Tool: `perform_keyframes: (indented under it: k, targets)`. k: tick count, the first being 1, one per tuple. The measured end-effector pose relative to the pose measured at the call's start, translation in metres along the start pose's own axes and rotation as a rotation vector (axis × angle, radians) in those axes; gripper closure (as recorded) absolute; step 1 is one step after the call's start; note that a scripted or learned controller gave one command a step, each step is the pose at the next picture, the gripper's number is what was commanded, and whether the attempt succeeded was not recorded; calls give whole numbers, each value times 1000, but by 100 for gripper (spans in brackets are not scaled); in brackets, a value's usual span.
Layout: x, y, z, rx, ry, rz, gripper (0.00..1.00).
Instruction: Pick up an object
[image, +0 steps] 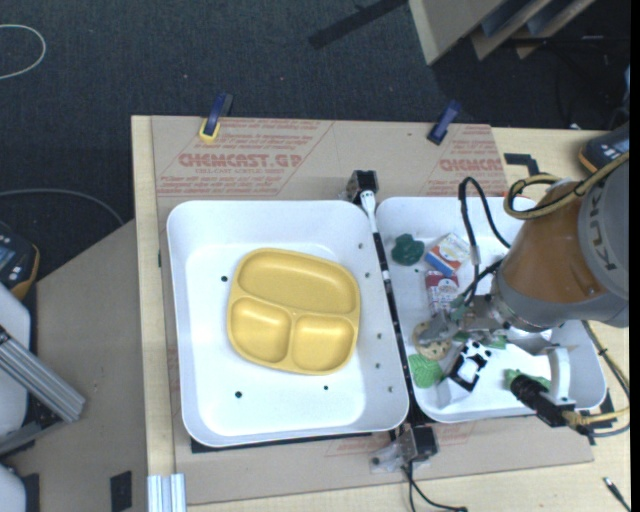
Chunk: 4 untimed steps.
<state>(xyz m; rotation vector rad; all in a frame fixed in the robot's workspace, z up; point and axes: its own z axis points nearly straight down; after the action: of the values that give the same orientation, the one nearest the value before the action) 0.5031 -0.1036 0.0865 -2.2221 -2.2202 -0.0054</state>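
Yellow three-compartment plastic tray (293, 309) lies in left white bin (190, 300). Gripper (448, 328) low in right white bin (580, 390) among small cluttered items (432, 262), possibly touching them; finger state unclear.

Two white bins (190, 300) sit on a tan board (290, 150) printed with red lettering. The divided plate (293, 308) is yellow. The arm (560, 265) is grey with an orange band, near green (406, 249) and red-and-white (440, 262) items.
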Motion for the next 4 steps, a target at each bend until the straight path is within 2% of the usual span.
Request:
perform_keyframes:
  k: [1,3,4]
  targets:
    - [0,2,-13,-7,-2,0,100]
    - [4,17,-128,-6,-4,-3,100]
    - [4,18,-139,-2,-4,-2,100]
